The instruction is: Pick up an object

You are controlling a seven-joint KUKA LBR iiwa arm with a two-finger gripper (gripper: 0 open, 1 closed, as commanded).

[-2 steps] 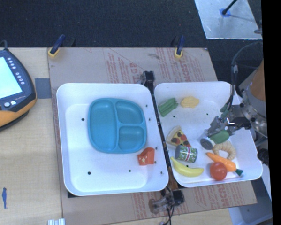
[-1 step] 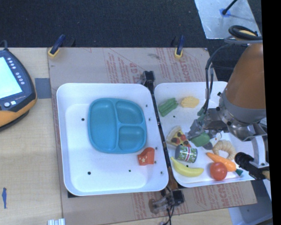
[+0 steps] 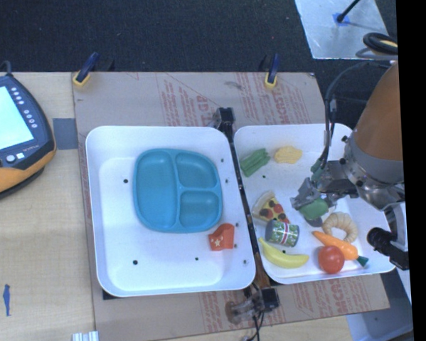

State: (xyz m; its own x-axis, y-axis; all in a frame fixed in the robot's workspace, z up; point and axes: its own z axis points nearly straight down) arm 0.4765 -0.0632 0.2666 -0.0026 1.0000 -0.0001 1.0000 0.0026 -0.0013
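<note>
Reaching in from the right, the grey arm with its orange band (image 3: 385, 121) hangs over the right-hand shallow white bin (image 3: 268, 136), its end effector (image 3: 313, 196) low among the toys there. A dark green rounded toy (image 3: 315, 210) sits right at the fingertips, but whether the fingers pinch it, or stand spread or pressed together, cannot be told from this slant.

Around it in the same bin lie a light green block (image 3: 254, 161) and a pale yellow lumpy toy (image 3: 288, 154) near the far wall, a pizza slice toy (image 3: 269, 209), a small green tin can (image 3: 282, 233), a yellow banana (image 3: 283, 256) at the near edge, a red tomato (image 3: 331, 260), an orange carrot (image 3: 338, 244) and a tan croissant (image 3: 340, 224).

The left-hand white bin (image 3: 109, 229) holds a blue divided plastic plate (image 3: 177, 189) and a red strawberry-like toy (image 3: 222, 238) just beside the plate's near right corner. On the wooden desk (image 3: 32, 247), far left, rests an orange-cased control tablet (image 3: 12, 137).
</note>
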